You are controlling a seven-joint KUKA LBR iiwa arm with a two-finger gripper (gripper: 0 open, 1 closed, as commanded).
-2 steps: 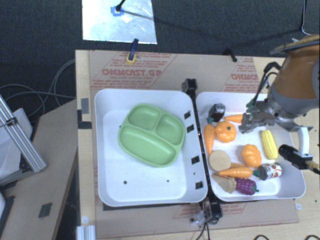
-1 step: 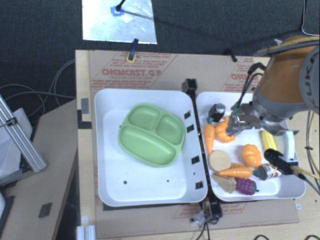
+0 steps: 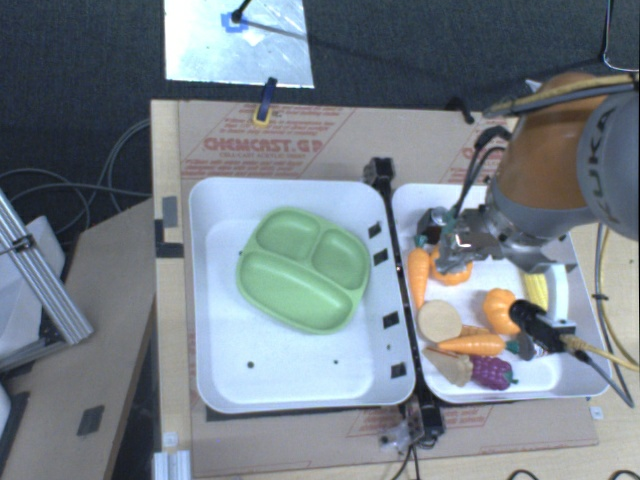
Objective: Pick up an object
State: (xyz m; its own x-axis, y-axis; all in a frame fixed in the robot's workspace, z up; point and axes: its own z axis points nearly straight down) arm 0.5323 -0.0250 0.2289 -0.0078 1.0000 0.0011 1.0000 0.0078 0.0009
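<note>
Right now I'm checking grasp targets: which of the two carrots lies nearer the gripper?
The upright carrot by the divider, just left of the gripper; the other carrot lies flat, lower down.

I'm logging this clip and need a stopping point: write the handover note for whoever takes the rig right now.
End effector: low in the right bin, over an orange piece near the upright carrot; grip state unclear.
Things: round tan slice, lying carrot, orange pepper, corn and purple grapes share that bin. Left bin has the green divided plate.
Done: nothing visibly lifted.
Left: secure one object, raise it.
</note>
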